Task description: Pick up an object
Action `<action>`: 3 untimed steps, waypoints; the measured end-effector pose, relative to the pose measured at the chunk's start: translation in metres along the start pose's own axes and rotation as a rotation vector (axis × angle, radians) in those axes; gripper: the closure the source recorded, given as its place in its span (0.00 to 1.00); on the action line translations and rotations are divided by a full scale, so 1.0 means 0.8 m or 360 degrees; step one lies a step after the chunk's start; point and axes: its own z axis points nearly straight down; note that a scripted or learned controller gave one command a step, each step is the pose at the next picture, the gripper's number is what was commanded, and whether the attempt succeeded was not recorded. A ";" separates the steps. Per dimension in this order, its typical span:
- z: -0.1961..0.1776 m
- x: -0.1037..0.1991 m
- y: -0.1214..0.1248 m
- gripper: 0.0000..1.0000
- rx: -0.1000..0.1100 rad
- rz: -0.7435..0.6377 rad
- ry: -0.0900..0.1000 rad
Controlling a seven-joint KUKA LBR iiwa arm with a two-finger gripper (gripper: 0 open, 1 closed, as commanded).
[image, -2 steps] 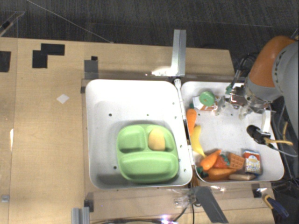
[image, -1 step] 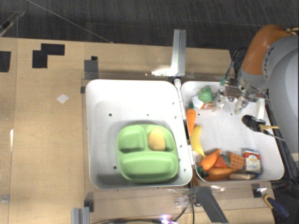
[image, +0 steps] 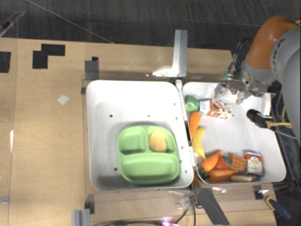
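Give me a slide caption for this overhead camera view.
Gripper over the right bin of toy food; green tray in the left bin.

Two white bins (image: 101, 140), one green divided plate (image: 148, 154), one yellow lemon (image: 158, 140), two carrots (image: 194, 123), one banana (image: 199, 140), one green ball (image: 191, 104), two small cartons (image: 253, 162), one waffle (image: 237, 162)

Both white bins (image: 99, 126) around me look like smooth, slightly glossy plastic. The green tray (image: 141, 166) is matte plastic, the bench (image: 42, 140) is pale wood-look board, and my orange band (image: 268, 41) is shiny.
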 end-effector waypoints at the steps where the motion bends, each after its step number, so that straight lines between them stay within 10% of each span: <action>1: 0.061 0.047 0.012 0.00 -0.0001 -0.0128 0.0000; 3: 0.065 0.039 -0.039 0.00 -0.0017 0.0027 0.0003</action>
